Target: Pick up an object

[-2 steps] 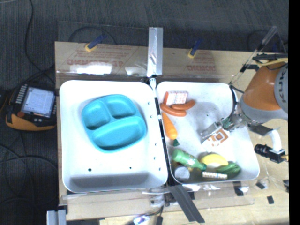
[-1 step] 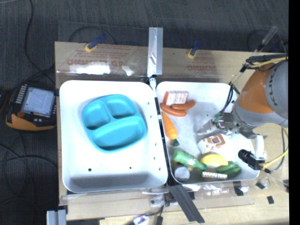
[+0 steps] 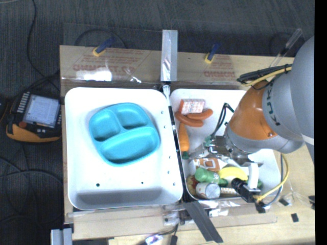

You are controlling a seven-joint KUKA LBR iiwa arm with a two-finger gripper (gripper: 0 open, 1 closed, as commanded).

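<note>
On the floor at the far left sits a small screen box [image 3: 37,115] with an orange edge. Next comes the left bin [image 3: 76,188], with a blue plate [image 3: 124,132] (the kind with three sections) lying in it. In the right bin [image 3: 230,95] there is a red-and-white packet [image 3: 192,106] up top, a hot dog [image 3: 194,118] just under it, and a carrot [image 3: 183,138] along the left wall. Lower down a heap of toy food is crowded together: a green thing [image 3: 203,175], a banana [image 3: 233,173], a small jar [image 3: 208,190]. The gripper [image 3: 220,148] hangs right above that heap, but I cannot tell how it is set or whether it has hold of anything.
</note>
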